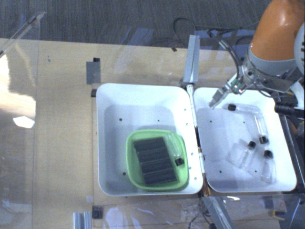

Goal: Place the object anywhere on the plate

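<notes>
Object: you had clear vials with black caps in the right bin (286,175), lower right of frame. One vial (243,154) lay mid-bin, another vial (259,128) just above and right of it, a third vial (268,168) near the bin's lower right corner. A fourth vial (245,109) lay along the top of that bin.
Already placed: a clear vial with black cap (177,154) lay on the right side of the plate, beside the dark ribbed block (153,160).
Plate: green plate (132,149) sat in the left bin (109,128), lower centre of frame.
Gripper: the gripper (217,99) hung at the upper left corner of the right bin, tip angled down-left, carrying nothing you could see. Jaws: too small and blurred, cannot tell.
Progress: judging from the layout, one vial was on the plate; the rest were still to pick. Next step likely a fresh grasp in the right bin.
Surface: tan bench (52,128) with glare patches at the left of frame, a grey bar (192,58) above the seam between the bins.
Room: dark carpeted floor (119,8) across the top of frame.
</notes>
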### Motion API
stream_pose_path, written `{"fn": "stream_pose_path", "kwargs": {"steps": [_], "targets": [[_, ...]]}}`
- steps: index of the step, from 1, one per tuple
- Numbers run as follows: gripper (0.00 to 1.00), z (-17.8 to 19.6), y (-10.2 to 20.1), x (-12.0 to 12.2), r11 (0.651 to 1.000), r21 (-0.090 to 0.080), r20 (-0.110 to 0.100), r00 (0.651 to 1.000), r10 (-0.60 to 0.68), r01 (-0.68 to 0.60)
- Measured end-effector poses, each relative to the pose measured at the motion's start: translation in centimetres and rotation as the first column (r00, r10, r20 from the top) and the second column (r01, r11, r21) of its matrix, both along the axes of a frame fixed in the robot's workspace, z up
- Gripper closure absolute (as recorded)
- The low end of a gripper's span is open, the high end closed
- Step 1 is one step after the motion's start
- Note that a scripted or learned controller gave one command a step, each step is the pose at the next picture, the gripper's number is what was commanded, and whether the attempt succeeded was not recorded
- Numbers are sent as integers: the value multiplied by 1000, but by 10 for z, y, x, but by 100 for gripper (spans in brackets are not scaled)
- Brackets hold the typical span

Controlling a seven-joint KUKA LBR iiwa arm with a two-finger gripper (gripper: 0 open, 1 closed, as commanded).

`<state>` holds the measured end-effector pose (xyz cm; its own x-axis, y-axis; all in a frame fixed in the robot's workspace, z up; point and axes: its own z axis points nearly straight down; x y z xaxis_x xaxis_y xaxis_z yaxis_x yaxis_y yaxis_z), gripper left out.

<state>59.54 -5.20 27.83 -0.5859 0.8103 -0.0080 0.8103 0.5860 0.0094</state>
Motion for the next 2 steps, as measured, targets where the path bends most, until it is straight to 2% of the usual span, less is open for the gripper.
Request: {"fn": "stream_pose_path", "kwargs": {"steps": [1,2], "targets": [[100,12,2,2,1000,-1,10,1000,7,-7],[100,-24,48,-28,967,0,-4,967,254,-254]]}}
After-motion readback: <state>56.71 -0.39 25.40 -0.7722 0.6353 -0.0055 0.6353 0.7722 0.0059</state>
